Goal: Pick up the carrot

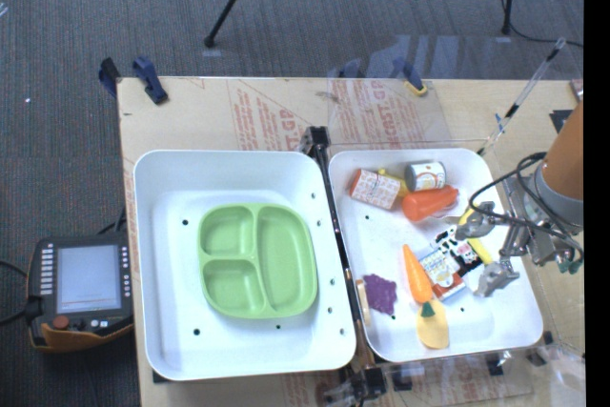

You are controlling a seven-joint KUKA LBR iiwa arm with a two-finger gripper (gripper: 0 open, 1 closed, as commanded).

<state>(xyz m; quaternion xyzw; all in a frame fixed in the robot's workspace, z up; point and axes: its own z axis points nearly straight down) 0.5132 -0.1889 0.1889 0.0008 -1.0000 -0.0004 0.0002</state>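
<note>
From the camera above, the carrot [416, 274] lies in the right bin [515, 324], its tip pointing away from the bin's near edge, with a purple grape bunch [380, 293] to its left, a yellow pear-shaped piece [433, 326] just at its thick end, and a printed small box [445, 262] touching its right side. Beyond the carrot sit a red-and-yellow packet [376, 189], a small can [425, 175] and an orange piece [430, 203]; none of their print can be read. The hand [484, 250] hovers right of the carrot, fingers spread wide and holding nothing, and red lettering on the counter [276, 114] reads upside down.
</note>
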